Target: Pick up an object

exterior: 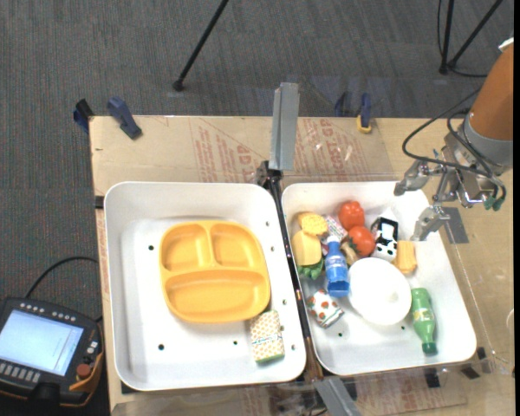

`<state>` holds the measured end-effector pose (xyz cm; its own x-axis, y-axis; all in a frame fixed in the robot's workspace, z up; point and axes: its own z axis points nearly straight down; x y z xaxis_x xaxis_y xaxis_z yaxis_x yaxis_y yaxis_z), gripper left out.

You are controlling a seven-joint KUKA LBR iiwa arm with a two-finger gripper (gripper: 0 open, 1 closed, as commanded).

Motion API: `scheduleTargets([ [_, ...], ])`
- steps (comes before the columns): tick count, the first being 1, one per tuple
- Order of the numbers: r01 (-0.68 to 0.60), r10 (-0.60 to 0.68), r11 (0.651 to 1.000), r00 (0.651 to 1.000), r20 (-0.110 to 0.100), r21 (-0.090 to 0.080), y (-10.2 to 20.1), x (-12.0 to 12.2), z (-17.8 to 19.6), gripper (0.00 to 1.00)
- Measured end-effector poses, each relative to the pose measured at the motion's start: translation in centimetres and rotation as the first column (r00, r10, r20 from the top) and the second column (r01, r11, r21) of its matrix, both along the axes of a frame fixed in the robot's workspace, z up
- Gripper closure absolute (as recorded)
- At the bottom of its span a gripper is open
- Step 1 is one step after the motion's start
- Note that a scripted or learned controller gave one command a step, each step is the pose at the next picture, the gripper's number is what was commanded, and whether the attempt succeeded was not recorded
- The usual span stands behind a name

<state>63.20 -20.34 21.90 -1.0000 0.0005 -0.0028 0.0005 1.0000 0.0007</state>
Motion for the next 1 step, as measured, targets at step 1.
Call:
scheduleTargets([
  [1, 0.005, -0.005, 1.000, 1.000, -0.006, 0.002, -0.47, -0.01, -13.48, 0.00],
])
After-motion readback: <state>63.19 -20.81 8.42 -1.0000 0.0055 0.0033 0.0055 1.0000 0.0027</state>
